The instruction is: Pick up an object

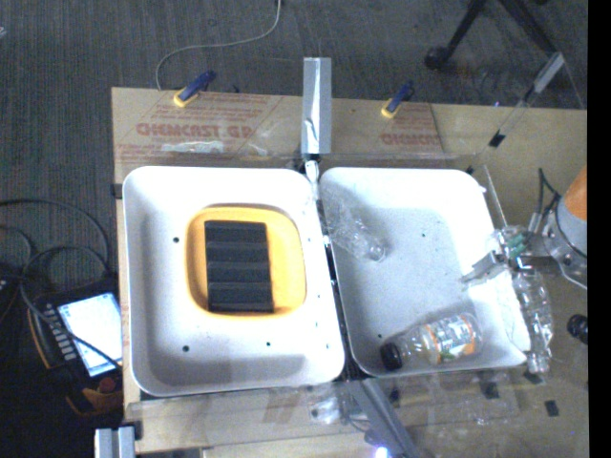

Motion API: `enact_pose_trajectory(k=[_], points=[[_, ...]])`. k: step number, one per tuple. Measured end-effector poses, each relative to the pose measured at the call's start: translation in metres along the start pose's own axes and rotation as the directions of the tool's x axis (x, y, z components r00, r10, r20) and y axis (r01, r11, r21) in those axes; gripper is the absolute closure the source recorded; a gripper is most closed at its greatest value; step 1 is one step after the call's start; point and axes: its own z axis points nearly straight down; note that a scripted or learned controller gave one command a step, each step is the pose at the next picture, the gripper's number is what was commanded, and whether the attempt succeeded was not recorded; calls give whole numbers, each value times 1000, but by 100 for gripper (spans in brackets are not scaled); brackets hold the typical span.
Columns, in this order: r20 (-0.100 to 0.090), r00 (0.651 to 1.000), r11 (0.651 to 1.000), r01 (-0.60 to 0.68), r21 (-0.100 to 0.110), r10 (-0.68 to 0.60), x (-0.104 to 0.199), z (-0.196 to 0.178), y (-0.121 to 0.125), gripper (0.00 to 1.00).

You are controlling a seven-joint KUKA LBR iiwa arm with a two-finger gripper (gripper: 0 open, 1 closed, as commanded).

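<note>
My gripper (pixel 498 258) hovers at the right rim of the right bin (pixel 420 184), with the orange-banded arm coming in from the right. Just below it, a crumpled clear plastic bottle (pixel 535 322) stretches down along that rim; whether it touches the gripper I cannot tell. A clear bottle with an orange label and a black cap (pixel 434 340) lies on its side near the bin's front edge. Crumpled clear plastic (pixel 355 237) rests in the bin's far left corner. In the left bin (pixel 153 256) sits a yellow tray holding a black ribbed block (pixel 239 265).
A metal post (pixel 315 103) stands at the back between the bins. Two blue-and-yellow clamps (pixel 194 87) (pixel 397 98) hold the wooden board. A tablet and cables (pixel 81 327) lie on the floor at the left.
</note>
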Motion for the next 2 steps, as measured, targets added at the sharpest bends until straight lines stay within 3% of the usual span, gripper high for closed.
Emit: enact_pose_trajectory(k=[1,2], points=[[-3,989,989,149,-10,-149,5,104,5,0],[-5,989,989,150,-10,-150,7,95,6,100]])
